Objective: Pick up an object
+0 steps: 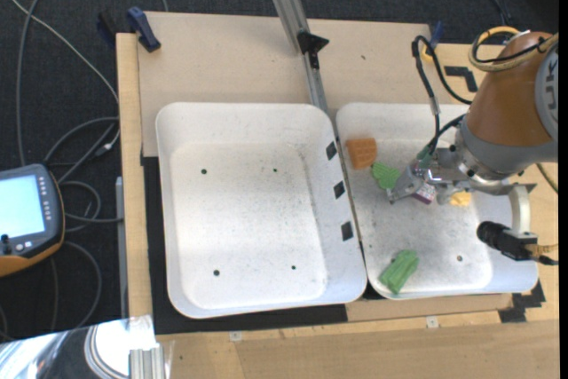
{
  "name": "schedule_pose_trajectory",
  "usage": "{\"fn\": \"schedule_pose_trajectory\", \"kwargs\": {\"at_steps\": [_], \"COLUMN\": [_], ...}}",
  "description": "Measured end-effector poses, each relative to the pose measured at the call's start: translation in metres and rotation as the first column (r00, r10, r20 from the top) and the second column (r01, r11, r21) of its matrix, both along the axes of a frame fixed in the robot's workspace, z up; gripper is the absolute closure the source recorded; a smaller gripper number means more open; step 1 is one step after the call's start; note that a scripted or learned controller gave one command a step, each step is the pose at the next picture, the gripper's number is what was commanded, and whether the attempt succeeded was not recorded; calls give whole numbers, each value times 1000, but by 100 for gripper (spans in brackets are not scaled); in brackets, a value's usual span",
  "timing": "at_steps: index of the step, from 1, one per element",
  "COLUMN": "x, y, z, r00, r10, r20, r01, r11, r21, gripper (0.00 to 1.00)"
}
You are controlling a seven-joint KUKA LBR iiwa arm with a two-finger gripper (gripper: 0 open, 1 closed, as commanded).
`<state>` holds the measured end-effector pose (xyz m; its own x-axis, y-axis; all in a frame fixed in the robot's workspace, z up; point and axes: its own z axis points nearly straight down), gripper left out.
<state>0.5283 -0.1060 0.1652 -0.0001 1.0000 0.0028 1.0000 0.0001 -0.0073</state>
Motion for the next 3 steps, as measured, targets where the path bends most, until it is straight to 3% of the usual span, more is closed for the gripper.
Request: {"fn": "schedule_pose_trajectory", "kwargs": {"at_steps": [1,2,3], "x": [0,3,12], "y": [1,1,-1], "z": [-63,-49,-1], "r00": [1000,1000,1000], "r10": [0,0,2], "r20": [-2,8,13], "r01": [0,0,-2], "r11": [1000,1000,1000], "r21": [0,-1,-4], "gripper": [0,100,100]}}
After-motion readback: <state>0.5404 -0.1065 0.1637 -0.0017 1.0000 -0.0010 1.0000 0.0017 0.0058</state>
